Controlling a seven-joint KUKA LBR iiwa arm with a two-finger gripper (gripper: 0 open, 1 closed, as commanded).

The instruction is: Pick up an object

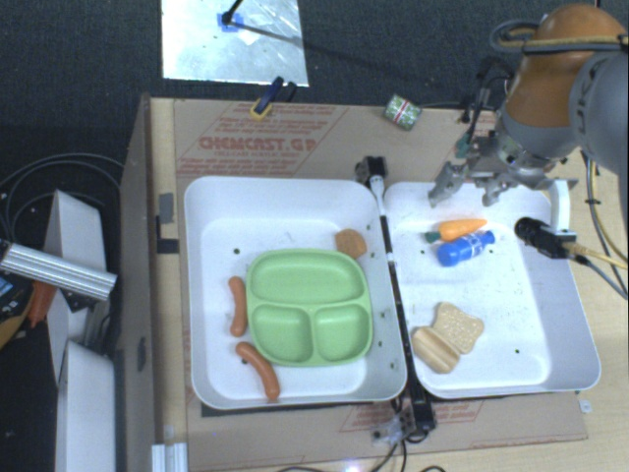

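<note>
My gripper (463, 191) hangs over the far part of the right bin (550, 362) with its fingers spread and nothing between them. Just nearer than it lie an orange carrot (462, 229) and a blue bottle (464, 249), side by side on the bin floor. A slice of toast (459, 325) and a bread roll (433, 350) rest near that bin's front. In the left bin (211, 254) sits a green divided plate (310, 306), with two sausages (237, 306) (259, 371) to its left and a brown bun (350, 243) behind it.
A small green and white can (402, 111) lies on the cardboard behind the bins. A yellow and black clip (270, 96) and a foil sheet (234, 28) are farther back on the left. Cables and white boxes stand at the left of the bench.
</note>
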